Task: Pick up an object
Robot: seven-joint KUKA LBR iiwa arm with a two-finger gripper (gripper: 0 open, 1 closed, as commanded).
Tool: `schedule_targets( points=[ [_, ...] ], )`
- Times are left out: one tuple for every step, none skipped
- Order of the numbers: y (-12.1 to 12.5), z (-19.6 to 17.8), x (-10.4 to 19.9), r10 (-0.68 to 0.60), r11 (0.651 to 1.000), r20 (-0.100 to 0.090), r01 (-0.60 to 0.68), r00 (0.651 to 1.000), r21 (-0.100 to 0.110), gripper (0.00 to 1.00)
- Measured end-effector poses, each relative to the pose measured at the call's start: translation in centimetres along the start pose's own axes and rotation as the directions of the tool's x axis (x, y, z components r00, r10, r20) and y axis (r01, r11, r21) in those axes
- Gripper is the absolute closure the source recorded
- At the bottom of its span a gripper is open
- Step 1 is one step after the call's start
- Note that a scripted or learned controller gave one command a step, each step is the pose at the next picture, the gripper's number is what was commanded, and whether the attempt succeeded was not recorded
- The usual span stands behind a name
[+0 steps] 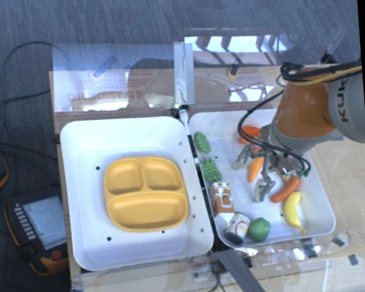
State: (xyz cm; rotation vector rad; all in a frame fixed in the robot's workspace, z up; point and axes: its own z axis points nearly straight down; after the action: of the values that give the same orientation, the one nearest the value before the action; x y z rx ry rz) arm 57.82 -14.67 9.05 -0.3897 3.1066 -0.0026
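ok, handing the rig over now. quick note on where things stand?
Gripper: low in the right bin, over the carrots; I can't tell whether it grips anything.
Right bin: an orange carrot at the gripper, another carrot just right of it, a banana, a lime, two small cans, two green leafy pieces.
Left bin: yellow divided tray.
Done: nothing visibly lifted.
Left: grasp one item and raise it.
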Motion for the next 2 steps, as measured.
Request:
schedule_targets(
  points=[
    [-0.04,-1.15,-0.27,0.001,1.000,0.008,-0.001,1.000,0.004,1.00],
    [-0.03,-1.13,-0.26,0.001,1.000,0.008,-0.001,1.000,0.004,0.00]
  ],
)
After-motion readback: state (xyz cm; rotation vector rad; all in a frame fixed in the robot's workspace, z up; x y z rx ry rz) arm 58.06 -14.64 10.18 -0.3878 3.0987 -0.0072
